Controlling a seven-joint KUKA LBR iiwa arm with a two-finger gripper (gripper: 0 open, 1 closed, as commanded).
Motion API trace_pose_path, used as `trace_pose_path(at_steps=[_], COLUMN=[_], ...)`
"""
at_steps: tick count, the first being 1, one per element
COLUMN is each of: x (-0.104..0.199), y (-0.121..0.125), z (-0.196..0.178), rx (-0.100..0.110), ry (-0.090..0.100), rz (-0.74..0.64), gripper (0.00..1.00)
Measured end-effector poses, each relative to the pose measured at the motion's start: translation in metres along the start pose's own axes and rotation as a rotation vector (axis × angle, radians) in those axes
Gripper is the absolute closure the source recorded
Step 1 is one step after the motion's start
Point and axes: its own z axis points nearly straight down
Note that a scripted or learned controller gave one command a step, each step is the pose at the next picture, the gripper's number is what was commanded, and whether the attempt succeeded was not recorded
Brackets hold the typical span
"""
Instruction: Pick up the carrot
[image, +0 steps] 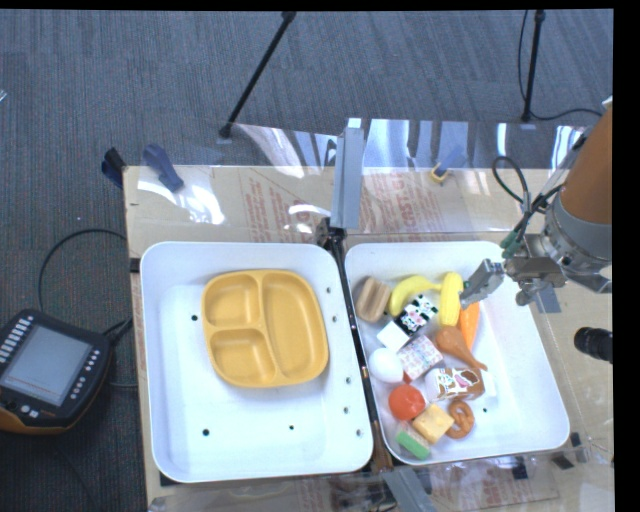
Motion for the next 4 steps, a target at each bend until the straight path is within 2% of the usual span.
trace_pose_path(at_steps=[1, 2, 3, 4], x=[-0.031, -0.032, -0.06, -0.057], y=[0.025, 0.032, 0.044, 0.036], z=[0.013, -0.037, 0.068, -0.029], rx=[-0.002, -0.007, 0.001, -0.009], ry=[-0.001, -0.003, 0.002, -0.006], rz=[-0.134, -0.221, -0.48, -0.773], gripper=[0.0, 0.0, 0.0, 0.0])
